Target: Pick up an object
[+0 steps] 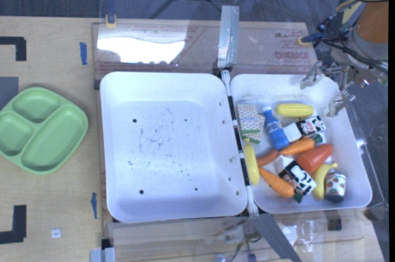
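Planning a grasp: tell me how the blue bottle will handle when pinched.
The blue bottle looks like small rigid plastic, so probably light and stiff. It lies on its side, rounded, so it may roll or slip. The carrot touching it could shift too.

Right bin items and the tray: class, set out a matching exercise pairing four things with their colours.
Things:
1. divided plate
2. bottle
3. corn cob
4. carrot

Colours:
A. orange
B. yellow
C. green
D. blue

Pairs: 1-C, 2-D, 3-B, 4-A
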{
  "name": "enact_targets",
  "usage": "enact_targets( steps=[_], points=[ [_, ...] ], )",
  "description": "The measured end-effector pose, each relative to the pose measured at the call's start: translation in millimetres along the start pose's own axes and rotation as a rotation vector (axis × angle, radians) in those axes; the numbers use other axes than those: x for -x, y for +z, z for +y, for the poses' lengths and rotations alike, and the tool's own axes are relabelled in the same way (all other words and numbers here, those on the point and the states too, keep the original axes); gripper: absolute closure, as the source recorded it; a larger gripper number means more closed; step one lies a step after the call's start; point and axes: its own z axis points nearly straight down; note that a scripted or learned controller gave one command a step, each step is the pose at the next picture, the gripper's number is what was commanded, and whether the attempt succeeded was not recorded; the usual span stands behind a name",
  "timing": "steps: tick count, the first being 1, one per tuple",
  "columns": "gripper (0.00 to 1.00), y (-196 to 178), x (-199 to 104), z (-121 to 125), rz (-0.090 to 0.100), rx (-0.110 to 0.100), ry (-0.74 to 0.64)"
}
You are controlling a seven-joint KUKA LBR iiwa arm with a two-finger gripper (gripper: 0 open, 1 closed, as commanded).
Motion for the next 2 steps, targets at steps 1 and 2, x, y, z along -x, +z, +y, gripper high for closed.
enact_targets(
  steps=[1, 2],
  points=[
    [0.00, 31, 7, 15, 0.003, 0.006, -0.311],
    [0.00, 61, 9, 1, -0.017, -0.009, -0.726]
  ],
)
